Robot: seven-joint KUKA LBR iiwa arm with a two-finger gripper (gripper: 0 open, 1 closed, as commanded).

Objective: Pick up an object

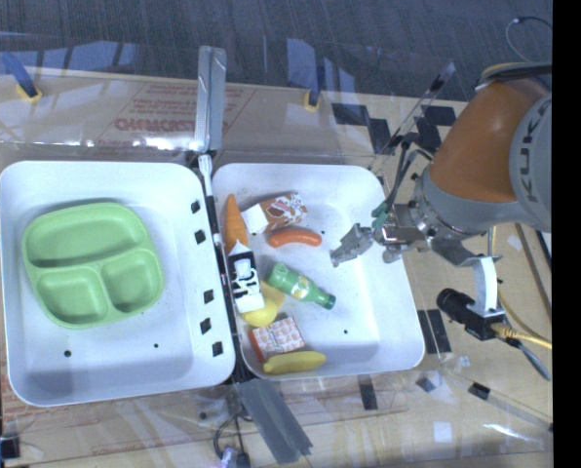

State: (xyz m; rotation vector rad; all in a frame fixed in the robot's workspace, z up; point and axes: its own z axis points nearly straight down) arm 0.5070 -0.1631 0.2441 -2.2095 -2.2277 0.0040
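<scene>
Toys (271, 271) in bin (393, 344), carpeted floor (271, 8).

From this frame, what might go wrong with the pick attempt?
1. The toys crowd together along the right white bin's left side; closing on the green plastic bottle may nudge the yellow banana-shaped toy beneath it.
2. The hand hovers nearer the orange sausage-shaped toy, which could roll away.

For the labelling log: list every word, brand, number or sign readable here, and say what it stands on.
Red print on the clear plastic sheet behind the bins: several lines, too blurred to read.
White marks on the black-and-white packet in the right white bin: too blurred to read.
Printed face of the small red and white box: too small to read.
Large grey letter on the orange arm band: partly cut off, unclear.
</scene>
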